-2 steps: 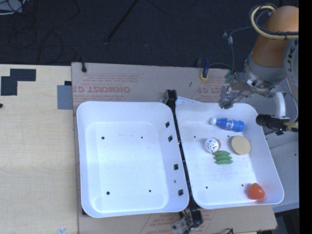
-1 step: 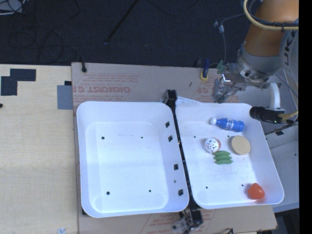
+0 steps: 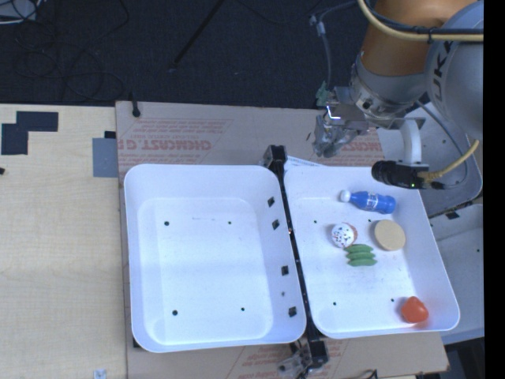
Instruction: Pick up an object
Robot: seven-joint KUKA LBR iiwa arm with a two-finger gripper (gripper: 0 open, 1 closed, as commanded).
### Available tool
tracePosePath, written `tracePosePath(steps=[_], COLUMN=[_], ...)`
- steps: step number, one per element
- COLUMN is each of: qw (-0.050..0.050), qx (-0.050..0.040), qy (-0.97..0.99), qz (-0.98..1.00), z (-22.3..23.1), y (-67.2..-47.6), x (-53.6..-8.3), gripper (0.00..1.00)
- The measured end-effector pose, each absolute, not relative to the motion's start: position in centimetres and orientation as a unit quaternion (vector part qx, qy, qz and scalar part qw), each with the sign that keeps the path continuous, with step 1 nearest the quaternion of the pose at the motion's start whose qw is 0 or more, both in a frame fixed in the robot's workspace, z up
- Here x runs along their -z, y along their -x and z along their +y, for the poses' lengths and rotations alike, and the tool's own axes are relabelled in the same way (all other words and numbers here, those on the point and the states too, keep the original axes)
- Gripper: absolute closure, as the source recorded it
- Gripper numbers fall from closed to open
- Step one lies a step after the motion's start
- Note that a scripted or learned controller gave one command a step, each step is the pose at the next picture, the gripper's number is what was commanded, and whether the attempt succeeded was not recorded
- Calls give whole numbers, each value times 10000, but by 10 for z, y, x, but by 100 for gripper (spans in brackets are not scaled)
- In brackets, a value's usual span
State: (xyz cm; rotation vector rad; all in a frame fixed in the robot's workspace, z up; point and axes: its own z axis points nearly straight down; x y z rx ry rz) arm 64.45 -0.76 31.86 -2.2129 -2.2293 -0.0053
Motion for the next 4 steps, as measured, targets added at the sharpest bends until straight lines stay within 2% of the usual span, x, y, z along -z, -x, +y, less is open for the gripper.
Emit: tracePosePath(steps=[1,2,3,4], qw=[6,10,16,10], qx=[0,-3,-4,-31], qy=[7056,7046,7042,7081], qz=[-7086,-7096,-7100,-7061], z=[52,146,232,175], y=[-644,-643,-635,-631], x=[-331,-326,-316,-304], gripper=[100,100,100,100])
